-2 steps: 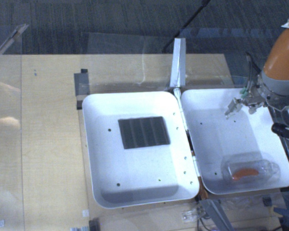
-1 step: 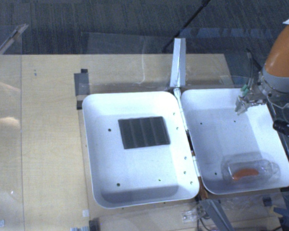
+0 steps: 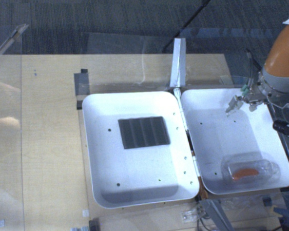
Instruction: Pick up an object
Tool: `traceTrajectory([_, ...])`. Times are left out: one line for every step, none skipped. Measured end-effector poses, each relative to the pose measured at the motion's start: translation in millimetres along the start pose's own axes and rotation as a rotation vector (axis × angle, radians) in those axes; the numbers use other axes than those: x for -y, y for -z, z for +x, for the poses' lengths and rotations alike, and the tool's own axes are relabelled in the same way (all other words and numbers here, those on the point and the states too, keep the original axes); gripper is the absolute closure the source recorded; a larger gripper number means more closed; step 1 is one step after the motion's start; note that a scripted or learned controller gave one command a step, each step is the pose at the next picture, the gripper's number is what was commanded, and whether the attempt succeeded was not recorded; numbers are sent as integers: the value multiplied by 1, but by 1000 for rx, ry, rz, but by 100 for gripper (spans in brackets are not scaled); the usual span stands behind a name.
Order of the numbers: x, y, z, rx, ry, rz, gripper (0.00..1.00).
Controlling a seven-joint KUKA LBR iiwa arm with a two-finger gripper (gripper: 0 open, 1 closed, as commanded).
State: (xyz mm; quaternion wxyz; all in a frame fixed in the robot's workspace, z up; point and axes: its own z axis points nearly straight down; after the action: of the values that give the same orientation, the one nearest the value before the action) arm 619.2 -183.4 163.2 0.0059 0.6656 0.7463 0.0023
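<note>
I look down at a slant on a pale wooden bench (image 3: pixel 44 157) bearing two shallow white bins side by side: the left bin (image 3: pixel 103 159) has a dark ribbed rectangular pad (image 3: pixel 143 132) lying flat near its middle. In the right bin (image 3: pixel 209 133), a clear plastic bottle (image 3: pixel 249 169) with something orange inside lies on its side near the front right corner, its outline hard to make out. The grey arm (image 3: pixel 280 60), cut off by the right edge, hangs its gripper (image 3: pixel 241 101) above that bin's back right part, well apart from the bottle; whether its fingers are apart or together I cannot tell.
</note>
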Motion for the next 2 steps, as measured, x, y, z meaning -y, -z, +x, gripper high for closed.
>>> traceTrajectory([57,61,70,-4,-39,4,0])
traceTrajectory([115,55,140,-5,-155,8,0])
